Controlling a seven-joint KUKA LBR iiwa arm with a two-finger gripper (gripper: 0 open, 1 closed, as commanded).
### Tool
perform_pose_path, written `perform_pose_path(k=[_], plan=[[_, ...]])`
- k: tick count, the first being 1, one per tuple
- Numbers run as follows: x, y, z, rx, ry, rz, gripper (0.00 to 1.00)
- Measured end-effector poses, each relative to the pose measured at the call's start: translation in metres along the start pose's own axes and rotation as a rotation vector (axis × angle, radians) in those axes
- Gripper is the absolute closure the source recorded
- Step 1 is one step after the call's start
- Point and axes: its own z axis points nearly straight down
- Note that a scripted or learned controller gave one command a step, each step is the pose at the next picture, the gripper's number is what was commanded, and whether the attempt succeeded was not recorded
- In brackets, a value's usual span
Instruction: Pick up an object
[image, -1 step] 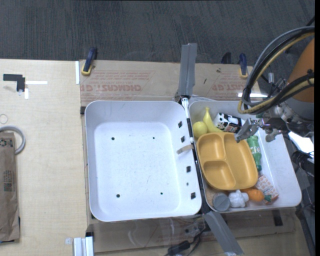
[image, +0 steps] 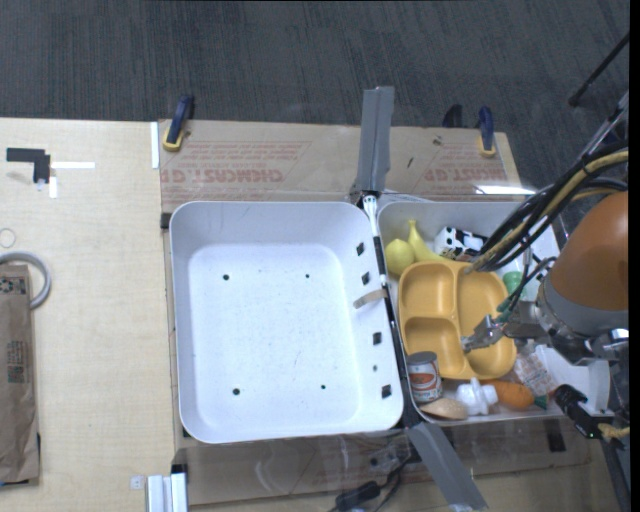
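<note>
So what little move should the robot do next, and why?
Probably lower a bit and close. The gripper sits at the right edge of the yellow divided tray in the right bin, with nothing visibly held. The can and banana lie farther away.

Only lettering I can actually make out is the red print on the flattened brown cardboard sheet (image: 300, 160) lying behind the two bins: it's upside down from this angle and looks like "CHEMCAST GP", with the same kind of red print repeated on the right part, too cut off to read. The small can with the red-and-white label (image: 424, 377) and the brown paper bag (image: 15, 370) at the left edge both carry print, but it's way too small and blurry.
</note>
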Motion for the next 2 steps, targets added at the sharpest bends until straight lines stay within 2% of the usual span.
perform_pose_path(k=[1,2], plan=[[-0.012,-0.004,-0.072,0.011,0.005,-0.272,0.00],[-0.031,0.064,0.017,0.007,0.003,-0.281,0.00]])
